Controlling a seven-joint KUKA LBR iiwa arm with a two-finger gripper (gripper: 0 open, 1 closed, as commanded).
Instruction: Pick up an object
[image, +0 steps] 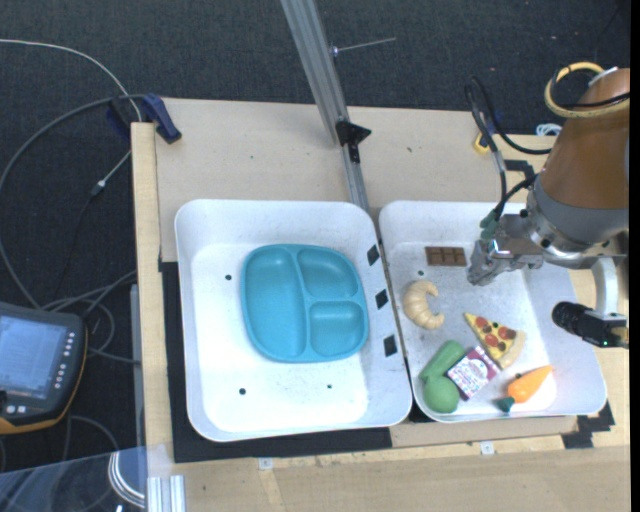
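**Five candidates in the right bin, none picked yet**

Tool (487, 262) sits over the upper part of the right bin (400, 225), hanging from my arm (590, 150), which comes in from the right. From this slanted overhead view I cannot tell how the tool is set, wide or narrow, and I see nothing carried in it. My judgement: the task is at the approach stage. No object has left the bin floor; the descent, the grasp and the lift are all left to do.

Working outward from the tool:
- Chocolate bar (445, 257): dark brown, flat, rectangular, lying just beside the tool on its left. Nearest item, but its low profile looks hard to get a grip on.
- Croissant (424, 303): pale tan, curved, below and left of the tool, apart from its neighbours.
- Pizza slice (496, 338): yellow wedge with red dots, below the tool.
- Red-and-white packet (471, 376): small, touching the green vegetable (441, 377), a rounded shape at the bin's lower left.
- Carrot (527, 384): orange, near the lower right corner.

Left bin (200, 300) holds a blue divided plate (304, 302), well apart from the tool. Both bins rest on the table (260, 150).

Likely target, judged from position alone: chocolate bar or croissant.
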